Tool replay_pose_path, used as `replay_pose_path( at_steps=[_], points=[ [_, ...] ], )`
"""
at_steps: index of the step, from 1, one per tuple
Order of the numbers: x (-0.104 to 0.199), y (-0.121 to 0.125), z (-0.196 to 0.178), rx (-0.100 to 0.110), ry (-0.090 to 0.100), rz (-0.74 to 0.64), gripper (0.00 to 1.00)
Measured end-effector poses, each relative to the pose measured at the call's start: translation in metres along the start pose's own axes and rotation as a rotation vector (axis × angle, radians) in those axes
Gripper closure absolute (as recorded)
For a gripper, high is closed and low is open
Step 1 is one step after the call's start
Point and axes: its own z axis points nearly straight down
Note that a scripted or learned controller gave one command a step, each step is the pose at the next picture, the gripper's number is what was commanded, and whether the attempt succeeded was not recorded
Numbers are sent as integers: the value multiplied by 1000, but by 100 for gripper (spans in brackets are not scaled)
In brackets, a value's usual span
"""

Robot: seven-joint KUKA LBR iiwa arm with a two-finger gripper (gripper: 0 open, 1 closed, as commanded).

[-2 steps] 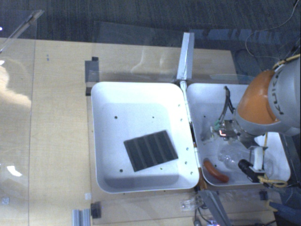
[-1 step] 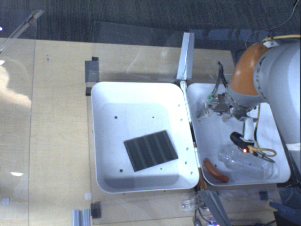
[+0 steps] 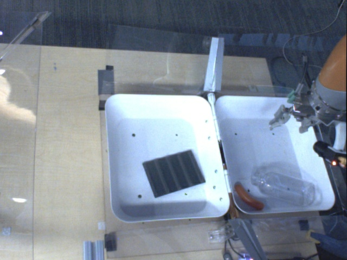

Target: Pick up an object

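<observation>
Nearest the camera, along the front wall of the right bin (image 3: pixel 325 202), a small reddish-brown sausage-shaped object (image 3: pixel 248 196) is lying at a slant in the front-left corner, touching or nearly touching the wall. Just beside it, to its right, a clear plastic bottle (image 3: pixel 283 186) is lying on its side, its see-through body showing pale ridges and glints against the white floor, its narrower end pointing toward the sausage-shaped object.

In the left bin (image 3: pixel 116 161), a flat, dark grey ribbed panel (image 3: pixel 173 173) is lying toward the front, turned slightly askew, with lengthwise grooves running across its face.

Farther back, over the rear part of the right bin, the jaws (image 3: pixel 290 117) are hanging from the grey arm (image 3: pixel 331 99), which is reaching in from the right with its orange band (image 3: pixel 333 72) showing. The jaws are standing apart, with nothing between them, well apart from the bottle and the sausage-shaped object below.

Both bins are sitting side by side on the pale wooden bench (image 3: pixel 65 145).
</observation>
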Motion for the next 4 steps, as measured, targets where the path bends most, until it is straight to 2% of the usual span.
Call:
replay_pose_path(
  at_steps=[1, 2, 3, 4],
  points=[
    [-17, 21, 117, -3, 0, -164, 0],
    [13, -86, 114, -6, 2, -338, 0],
    [64, -42, 115, -8, 3, -120, 0],
    [48, 29, 117, -4, 0, -138, 0]
  ],
)
